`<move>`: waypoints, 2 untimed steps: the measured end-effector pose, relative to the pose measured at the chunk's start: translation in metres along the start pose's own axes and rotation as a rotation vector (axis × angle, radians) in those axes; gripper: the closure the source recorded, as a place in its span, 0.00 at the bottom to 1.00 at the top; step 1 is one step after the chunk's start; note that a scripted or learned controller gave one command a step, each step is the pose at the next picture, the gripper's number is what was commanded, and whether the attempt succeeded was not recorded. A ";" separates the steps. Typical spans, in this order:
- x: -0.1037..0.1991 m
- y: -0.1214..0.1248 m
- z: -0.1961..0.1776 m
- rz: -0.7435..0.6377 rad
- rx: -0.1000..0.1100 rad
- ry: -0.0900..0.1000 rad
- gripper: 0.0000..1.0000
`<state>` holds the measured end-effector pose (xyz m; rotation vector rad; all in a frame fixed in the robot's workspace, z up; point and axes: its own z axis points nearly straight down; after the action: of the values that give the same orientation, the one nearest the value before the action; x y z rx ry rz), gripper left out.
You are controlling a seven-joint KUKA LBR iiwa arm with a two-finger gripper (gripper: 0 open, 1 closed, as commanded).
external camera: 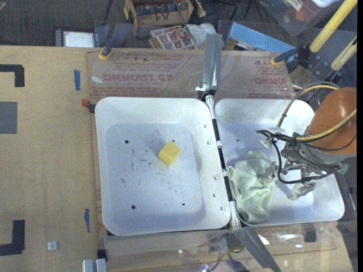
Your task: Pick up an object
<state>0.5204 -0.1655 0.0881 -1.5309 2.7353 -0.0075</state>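
A small yellow block (169, 153) lies near the middle of the left bin (113, 123). A crumpled pale green cloth (251, 186) sits in the left part of the right bin (329, 208), against the divider. My gripper (277, 171) is low in the right bin, at the cloth's right edge, and seems to touch it. The wrist with its cables and the orange band (339, 118) hangs above it and hides part of the bin floor. A small pale object (299, 190) lies just right of the gripper.
A metal divider strip (211, 67) runs between the two bins. Beyond the bins' far edge sit a clear sheet, clamps and boxes. Wooden bench surface extends to the left.
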 end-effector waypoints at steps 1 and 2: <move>0.020 0.004 -0.105 -0.298 -0.004 -0.001 0.00; 0.070 0.003 -0.162 -0.519 -0.005 -0.001 0.00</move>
<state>0.4801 -0.2234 0.2501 -2.1841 2.2526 -0.0026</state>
